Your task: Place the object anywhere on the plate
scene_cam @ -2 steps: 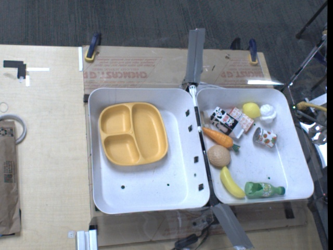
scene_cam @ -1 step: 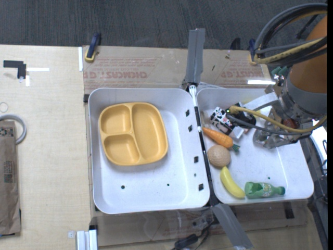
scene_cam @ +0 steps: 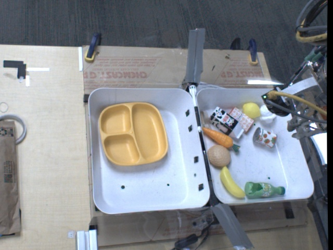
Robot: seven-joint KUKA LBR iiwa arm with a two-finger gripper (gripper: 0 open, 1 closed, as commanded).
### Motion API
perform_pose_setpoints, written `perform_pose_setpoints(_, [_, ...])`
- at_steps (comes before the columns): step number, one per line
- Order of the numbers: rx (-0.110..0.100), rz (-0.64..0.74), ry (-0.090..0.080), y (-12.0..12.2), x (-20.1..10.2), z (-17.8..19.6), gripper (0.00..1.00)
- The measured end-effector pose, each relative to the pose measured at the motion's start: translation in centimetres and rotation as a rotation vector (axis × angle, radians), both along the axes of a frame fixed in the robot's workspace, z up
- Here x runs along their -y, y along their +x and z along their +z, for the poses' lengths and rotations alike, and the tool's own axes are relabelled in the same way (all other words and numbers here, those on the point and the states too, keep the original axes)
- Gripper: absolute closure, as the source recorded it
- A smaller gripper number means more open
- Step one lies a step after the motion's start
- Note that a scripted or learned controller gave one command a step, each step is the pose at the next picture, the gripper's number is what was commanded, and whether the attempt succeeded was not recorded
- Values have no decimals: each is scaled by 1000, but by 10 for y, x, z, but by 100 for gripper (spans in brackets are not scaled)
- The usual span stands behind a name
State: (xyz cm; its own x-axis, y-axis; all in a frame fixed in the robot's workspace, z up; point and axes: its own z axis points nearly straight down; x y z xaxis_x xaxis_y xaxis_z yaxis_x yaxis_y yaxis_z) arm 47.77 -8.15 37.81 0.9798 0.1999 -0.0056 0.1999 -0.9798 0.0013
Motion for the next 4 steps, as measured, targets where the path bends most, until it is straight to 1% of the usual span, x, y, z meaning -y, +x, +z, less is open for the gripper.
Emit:
perform_pose_setpoints(1, [0,192,0,31,-51,63,100])
perform_pose_setpoints(2, [-1,164,1,29,-14,62,100])
perform_pose_setpoints(3, [2,48,0,44,-96,53,100])
perform_pose_setpoints(4, [1,-4,-1,1,-59,63,100])
